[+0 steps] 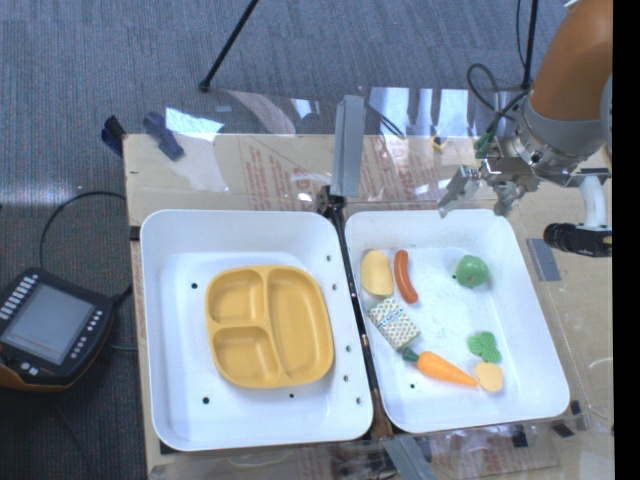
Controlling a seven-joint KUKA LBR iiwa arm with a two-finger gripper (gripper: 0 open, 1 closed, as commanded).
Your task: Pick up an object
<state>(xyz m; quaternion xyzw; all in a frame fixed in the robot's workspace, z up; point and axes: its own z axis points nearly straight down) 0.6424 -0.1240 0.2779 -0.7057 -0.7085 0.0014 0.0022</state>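
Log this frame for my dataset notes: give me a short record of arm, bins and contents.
gripper: open, above the right bin's far edge, holding nothing
left bin: yellow divided plate
right bin: potato, sausage, green apple, patterned block, carrot, broccoli, small yellow piece

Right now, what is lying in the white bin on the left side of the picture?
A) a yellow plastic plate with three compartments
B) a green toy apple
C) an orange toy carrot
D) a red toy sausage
A: the yellow plastic plate with three compartments lies alone in the left white bin, while the toy foods sit in the right white bin.
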